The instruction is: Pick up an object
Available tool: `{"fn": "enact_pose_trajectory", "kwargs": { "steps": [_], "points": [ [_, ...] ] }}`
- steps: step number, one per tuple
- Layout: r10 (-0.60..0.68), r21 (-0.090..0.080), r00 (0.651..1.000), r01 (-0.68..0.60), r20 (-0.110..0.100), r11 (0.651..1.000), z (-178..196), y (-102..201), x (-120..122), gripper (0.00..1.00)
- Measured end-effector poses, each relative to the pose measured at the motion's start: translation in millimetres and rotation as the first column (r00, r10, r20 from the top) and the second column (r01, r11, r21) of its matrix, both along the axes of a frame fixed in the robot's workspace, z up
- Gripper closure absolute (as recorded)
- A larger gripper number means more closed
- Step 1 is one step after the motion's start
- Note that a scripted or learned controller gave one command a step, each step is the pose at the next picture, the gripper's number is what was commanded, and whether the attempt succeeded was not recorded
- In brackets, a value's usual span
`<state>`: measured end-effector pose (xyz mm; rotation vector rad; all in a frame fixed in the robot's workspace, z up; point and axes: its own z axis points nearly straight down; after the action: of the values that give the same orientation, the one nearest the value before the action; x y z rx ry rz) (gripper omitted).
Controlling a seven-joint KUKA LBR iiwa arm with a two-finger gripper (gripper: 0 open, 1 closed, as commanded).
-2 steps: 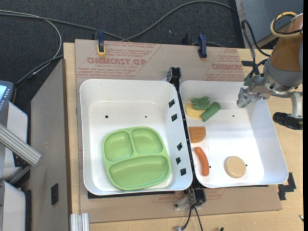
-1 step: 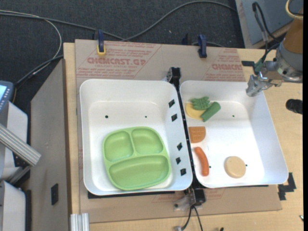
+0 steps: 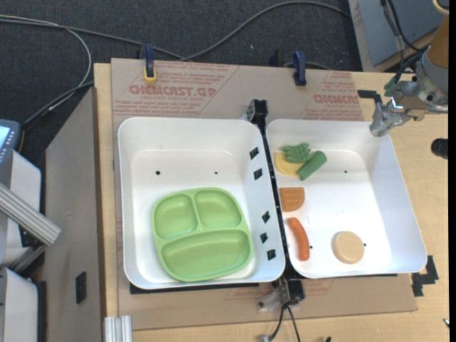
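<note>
The right bin [image 3: 388, 184] holds several toy foods. A green leafy piece [image 3: 297, 151], a green pickle [image 3: 312, 165] and a yellow piece [image 3: 286, 167] lie together near its back left. An orange piece [image 3: 292, 199] and a red sausage [image 3: 299, 239] lie along its left wall. A tan round disc [image 3: 348, 247] rests near the front. My gripper [image 3: 382, 122] hangs over the bin's back right corner, well away from all the foods, with nothing seen in it.
The left bin [image 3: 135, 191] contains a green divided plate [image 3: 203, 232]. A black divider with clips [image 3: 265, 191] runs between the bins. Two clamps [image 3: 149, 61] [image 3: 299, 68] hold the cardboard sheet at the back. Cables cross the floor behind.
</note>
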<state>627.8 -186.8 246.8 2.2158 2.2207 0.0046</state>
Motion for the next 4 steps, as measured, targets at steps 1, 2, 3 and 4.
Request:
{"fn": "enact_pose_trajectory", "kwargs": {
  "steps": [1, 2, 3, 4],
  "points": [
    [0.003, 0.003, 1.000, -0.003, -0.008, 1.000, -9, 52, -10, 1.00],
    [0.004, 0.005, 1.000, -0.004, -0.008, 1.000, -7, 111, -33, 1.00],
    [0.003, 0.004, 1.000, -0.003, -0.009, 1.000, -15, 154, -49, 1.00],
    [0.003, 0.004, 1.000, -0.003, -0.010, 1.000, -25, 199, -66, 1.00]
  ]
}}
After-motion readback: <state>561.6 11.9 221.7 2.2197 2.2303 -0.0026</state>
